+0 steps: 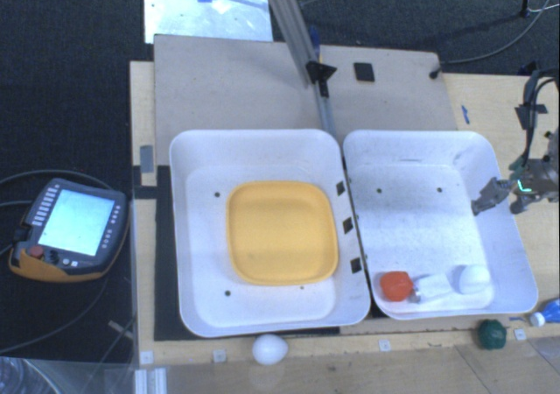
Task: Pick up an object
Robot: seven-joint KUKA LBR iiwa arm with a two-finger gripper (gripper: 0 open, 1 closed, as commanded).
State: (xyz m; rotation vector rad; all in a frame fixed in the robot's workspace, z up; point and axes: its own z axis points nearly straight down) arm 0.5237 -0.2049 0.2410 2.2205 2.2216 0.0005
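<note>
A yellow square plate (283, 231) lies in the left bin (188, 208). In the right bin (420, 173), along its front wall, sit a red-orange ball (395, 286), a small white piece (432, 288) and a white round object (473, 278). My gripper (510, 193) hangs at the right bin's right rim, at the view's right edge, well back from those objects. Nothing shows between its fingers.
A white egg-shaped object (269, 349) lies on the bench in front of the left bin. A dark green ball (492, 334) and a blue-white item (544, 315) rest front right. A teach pendant (68, 228) sits at left. A slanted metal pole (293, 20) crosses behind the bins.
</note>
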